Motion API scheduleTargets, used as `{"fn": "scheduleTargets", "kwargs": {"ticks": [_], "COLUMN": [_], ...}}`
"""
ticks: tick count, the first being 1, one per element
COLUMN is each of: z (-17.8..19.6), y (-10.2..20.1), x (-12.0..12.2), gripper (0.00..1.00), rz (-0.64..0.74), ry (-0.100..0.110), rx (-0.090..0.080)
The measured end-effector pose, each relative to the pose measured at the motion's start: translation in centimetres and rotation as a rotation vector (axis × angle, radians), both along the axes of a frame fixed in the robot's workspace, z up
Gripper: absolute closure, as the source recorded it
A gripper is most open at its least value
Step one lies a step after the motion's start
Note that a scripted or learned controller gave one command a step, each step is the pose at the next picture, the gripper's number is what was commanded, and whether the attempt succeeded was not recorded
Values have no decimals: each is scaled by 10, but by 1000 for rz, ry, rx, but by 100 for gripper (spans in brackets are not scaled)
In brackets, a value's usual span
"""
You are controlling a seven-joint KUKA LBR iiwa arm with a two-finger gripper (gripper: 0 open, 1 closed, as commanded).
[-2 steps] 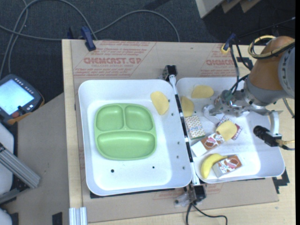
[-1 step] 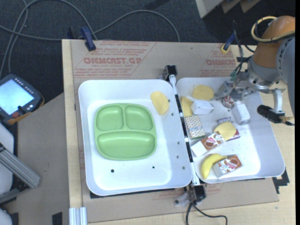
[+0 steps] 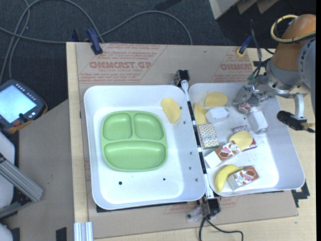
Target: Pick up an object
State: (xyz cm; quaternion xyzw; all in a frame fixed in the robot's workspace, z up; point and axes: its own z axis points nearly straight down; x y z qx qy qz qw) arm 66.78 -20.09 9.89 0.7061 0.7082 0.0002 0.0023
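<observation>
Our claw (image 3: 245, 103), grip state unclear, hovers by the small white plastic block (image 3: 217, 115); we judge it light, rigid, best pinched across its short sides.

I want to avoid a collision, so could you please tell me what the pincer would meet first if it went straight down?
Probably the bare floor of the right bin: the pincer hangs beside the white block, though depth is unclear.

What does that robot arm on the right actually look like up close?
The arm is grey and rounded, with an orange band and a yellow cable loop above it. Thin cables run down to a small metallic gripper, and a black stub sticks out sideways.
</observation>
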Motion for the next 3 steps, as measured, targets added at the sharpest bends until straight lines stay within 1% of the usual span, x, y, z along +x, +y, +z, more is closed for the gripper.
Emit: {"fn": "scheduleTargets", "kwargs": {"ticks": [1,2,3], "z": [-11,87,86], "y": [59,130,182], "x": [0,-1,-33], "gripper": [100,100,100], "rz": [-2,-2,-2], "ry": [0,1,6], "rx": [2,3,4]}}
